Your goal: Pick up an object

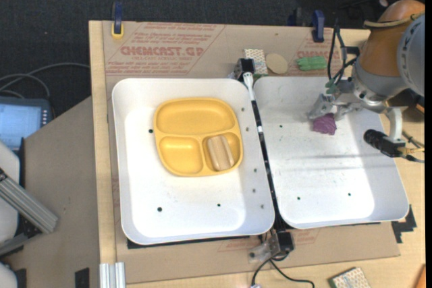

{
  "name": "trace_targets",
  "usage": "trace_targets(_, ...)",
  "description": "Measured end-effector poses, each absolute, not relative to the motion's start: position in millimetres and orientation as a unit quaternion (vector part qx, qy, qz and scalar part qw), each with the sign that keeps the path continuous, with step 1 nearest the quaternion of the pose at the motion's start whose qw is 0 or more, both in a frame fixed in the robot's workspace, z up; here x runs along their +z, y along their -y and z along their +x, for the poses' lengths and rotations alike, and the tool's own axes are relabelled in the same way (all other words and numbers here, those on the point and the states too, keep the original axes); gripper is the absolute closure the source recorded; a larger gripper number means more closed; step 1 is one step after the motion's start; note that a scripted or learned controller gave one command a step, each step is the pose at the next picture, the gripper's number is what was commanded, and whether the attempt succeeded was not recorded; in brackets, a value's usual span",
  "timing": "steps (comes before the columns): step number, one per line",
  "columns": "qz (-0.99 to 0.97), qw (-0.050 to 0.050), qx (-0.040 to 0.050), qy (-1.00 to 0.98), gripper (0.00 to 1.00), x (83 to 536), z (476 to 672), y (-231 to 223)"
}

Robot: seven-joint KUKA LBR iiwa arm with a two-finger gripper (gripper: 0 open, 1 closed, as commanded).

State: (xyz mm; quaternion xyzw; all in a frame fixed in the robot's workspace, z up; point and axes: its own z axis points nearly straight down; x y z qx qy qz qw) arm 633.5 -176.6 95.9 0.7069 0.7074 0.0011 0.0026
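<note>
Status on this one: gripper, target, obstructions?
Gripper low in right bin, right at purple object. Hold unconfirmed. Nothing else near it.

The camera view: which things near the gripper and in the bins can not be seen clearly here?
- Gripper: its fingers merge with the purple object under it, so contact or grasp cannot be judged.
- Purple object: too small and blurred to identify.
- Arm: cut off by the right edge.
- Tan item in the yellow tray: too blurred to name.
</note>
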Motion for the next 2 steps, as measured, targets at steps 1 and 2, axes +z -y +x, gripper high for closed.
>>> trace_targets(1,0.707,-0.001,0.0,-0.708,1.0,85.3,566.7,122.6)
trace_targets(2,0.704,0.004,0.0058,-0.71,1.0,191.4,601.8,54.0)
